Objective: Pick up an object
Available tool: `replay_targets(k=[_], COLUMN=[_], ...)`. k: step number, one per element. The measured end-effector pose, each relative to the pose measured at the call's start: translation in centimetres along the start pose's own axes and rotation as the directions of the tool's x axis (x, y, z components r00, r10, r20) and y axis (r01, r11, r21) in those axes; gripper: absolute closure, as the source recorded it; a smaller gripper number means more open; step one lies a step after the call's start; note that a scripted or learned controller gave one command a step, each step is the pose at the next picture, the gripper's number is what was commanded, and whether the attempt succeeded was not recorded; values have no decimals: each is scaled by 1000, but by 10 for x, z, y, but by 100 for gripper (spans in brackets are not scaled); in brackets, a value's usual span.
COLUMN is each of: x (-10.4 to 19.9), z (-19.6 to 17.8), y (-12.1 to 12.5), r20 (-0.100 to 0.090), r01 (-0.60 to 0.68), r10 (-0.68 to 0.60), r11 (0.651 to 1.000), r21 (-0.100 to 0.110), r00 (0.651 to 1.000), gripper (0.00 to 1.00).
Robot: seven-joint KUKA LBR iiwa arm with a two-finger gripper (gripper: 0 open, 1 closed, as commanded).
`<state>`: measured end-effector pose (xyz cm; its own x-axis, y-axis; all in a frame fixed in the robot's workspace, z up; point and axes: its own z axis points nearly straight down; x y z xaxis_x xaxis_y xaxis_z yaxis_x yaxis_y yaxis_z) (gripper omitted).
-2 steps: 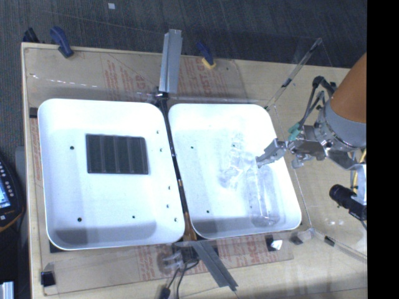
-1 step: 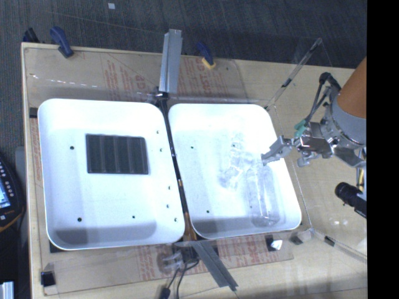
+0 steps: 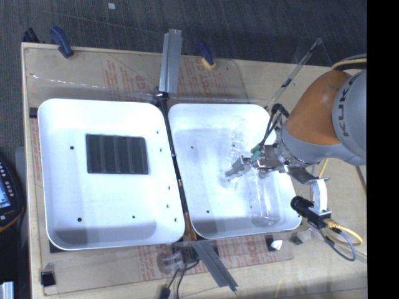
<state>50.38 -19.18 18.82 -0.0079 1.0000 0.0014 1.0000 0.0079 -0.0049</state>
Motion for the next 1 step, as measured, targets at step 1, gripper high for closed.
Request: replay_targets(k=[1], x=[8], z=[-56], y=[33], r20=[0], r01=[-314], r10=[314], r11=[950], r21=[-4], r00=[950], gripper=[0])
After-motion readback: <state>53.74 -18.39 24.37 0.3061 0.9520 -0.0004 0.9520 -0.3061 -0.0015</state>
